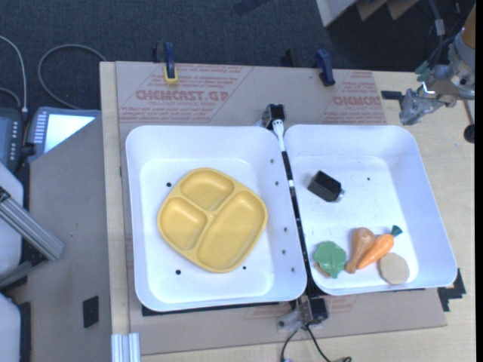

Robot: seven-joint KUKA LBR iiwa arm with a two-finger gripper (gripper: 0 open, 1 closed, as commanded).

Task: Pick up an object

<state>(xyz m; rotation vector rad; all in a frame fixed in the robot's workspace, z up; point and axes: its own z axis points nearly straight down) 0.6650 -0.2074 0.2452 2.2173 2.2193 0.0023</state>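
The gripper [413, 105] hangs past the right bin's [423, 173] far right corner, touching nothing; whether it is open, I cannot tell. Left bin [143, 202] holds a glossy yellow divided plate [213, 219].

1 camera looks down on the desk [226, 89] from above at a slant, from the near side, far enough back to take in both white bins whole. The left bin [143, 202] and the right bin [423, 194] lie side by side across the middle, with dark floor [113, 13] along the top and the tool [413, 110] at the upper right.
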